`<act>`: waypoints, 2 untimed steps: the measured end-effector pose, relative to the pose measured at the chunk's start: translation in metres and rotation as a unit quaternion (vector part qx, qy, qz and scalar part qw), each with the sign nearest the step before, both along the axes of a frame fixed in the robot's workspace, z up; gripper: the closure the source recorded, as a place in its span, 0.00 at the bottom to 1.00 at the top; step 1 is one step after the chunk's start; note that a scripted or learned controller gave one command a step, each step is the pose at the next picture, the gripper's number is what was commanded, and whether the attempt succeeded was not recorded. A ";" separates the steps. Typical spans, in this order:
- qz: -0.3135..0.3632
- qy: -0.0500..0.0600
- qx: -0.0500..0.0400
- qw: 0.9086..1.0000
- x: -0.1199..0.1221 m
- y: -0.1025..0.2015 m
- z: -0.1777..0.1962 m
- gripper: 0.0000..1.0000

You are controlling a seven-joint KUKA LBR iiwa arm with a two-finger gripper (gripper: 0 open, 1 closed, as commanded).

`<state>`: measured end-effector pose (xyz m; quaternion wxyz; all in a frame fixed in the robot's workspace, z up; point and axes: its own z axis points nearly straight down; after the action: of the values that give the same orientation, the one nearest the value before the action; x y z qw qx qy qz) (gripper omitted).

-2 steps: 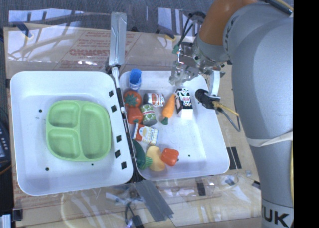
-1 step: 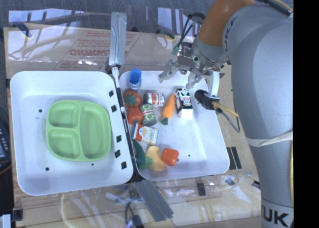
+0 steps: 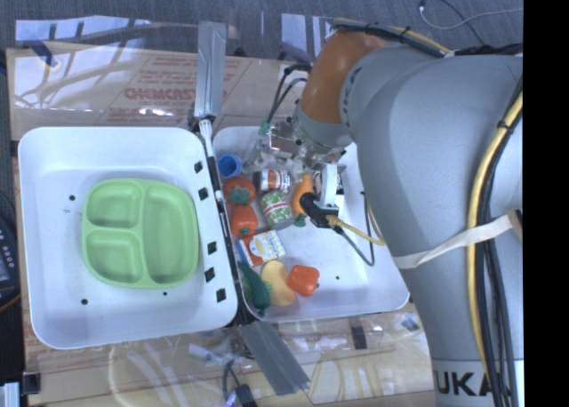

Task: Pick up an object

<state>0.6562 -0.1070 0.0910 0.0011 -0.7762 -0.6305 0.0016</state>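
Note:
My gripper [image 3: 300,185] is low in the right bin [image 3: 382,281], in its upper half, among a cluster of toy food. Touching or right next to it are a small jar with a red label [image 3: 275,180], a green can [image 3: 276,209] and an orange piece [image 3: 306,192]. Left of these lie a blue cup [image 3: 228,165], a red tomato [image 3: 238,190] and an orange vegetable [image 3: 245,219]. Nearer the front are a small carton [image 3: 268,245], a yellow lemon [image 3: 277,283], an orange pepper [image 3: 303,280] and a dark green item [image 3: 256,290]. The wrist hides what is between the jaws.
The left bin [image 3: 53,290] holds a green divided plate [image 3: 140,232]. A ridge with black clips [image 3: 213,219] divides the two bins. The grey arm [image 3: 427,156] covers the right bin's right side. Cardboard [image 3: 116,85] lies behind the bins.

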 end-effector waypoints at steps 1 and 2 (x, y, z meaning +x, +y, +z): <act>-0.069 0.002 0.000 0.998 -0.023 0.010 0.000 0.00; -0.067 0.001 0.001 0.998 -0.022 0.009 0.012 1.00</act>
<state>0.6346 -0.0980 0.1027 0.0024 -0.8168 -0.5769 0.0015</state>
